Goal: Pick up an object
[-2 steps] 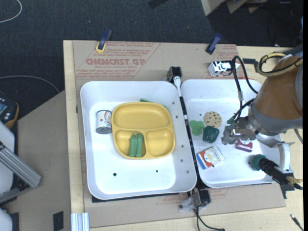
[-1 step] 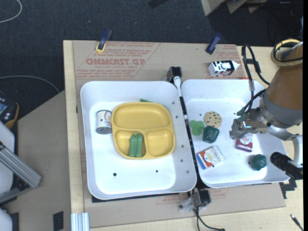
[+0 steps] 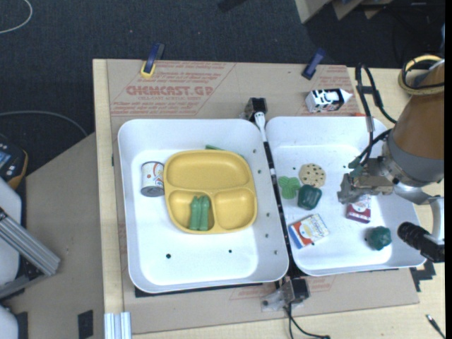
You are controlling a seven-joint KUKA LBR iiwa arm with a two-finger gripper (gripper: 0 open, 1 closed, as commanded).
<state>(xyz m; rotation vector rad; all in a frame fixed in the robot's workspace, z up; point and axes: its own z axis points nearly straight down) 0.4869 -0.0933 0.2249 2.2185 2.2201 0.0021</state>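
The approach step is judged in hand: the claw point(image 3: 355, 193), its state not discernible, is positioned over the small red-and-white packet point(image 3: 359, 210) at the frame's right, where a descent is required.

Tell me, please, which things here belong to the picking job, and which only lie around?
Job: tool; red-and-white packet under it; cookie; dark green piece; small carton; right bin.

Lying around: yellow tray; can; clamps; black-and-white item.
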